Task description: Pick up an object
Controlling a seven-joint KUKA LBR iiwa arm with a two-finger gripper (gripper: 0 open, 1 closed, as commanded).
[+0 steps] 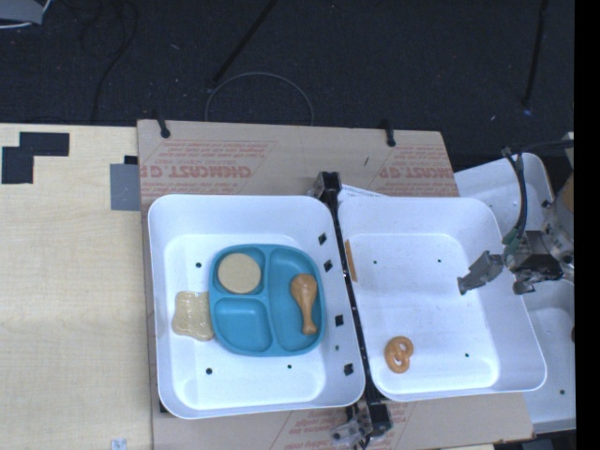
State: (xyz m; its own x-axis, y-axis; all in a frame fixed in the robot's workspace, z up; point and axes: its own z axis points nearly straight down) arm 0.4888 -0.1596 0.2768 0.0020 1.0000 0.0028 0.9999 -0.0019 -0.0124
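Two white bins side by side on cardboard. Left bin point(178, 242): blue tray point(253, 331) with three compartments. Round tan patty point(238, 273) in the upper left compartment, drumstick point(306, 302) in the right one, lower left compartment bare. Pale toast-like piece point(193, 315) lies on the bin floor, touching the tray's left edge. Right bin point(431, 223): pretzel point(399, 354) near the front left corner, well apart from the gripper point(480, 275). Gripper sits over the bin's right side, near the rim. One dark finger points left; the rest is blurred, so cannot tell whether it is open or closed. Nothing visibly between its fingers.
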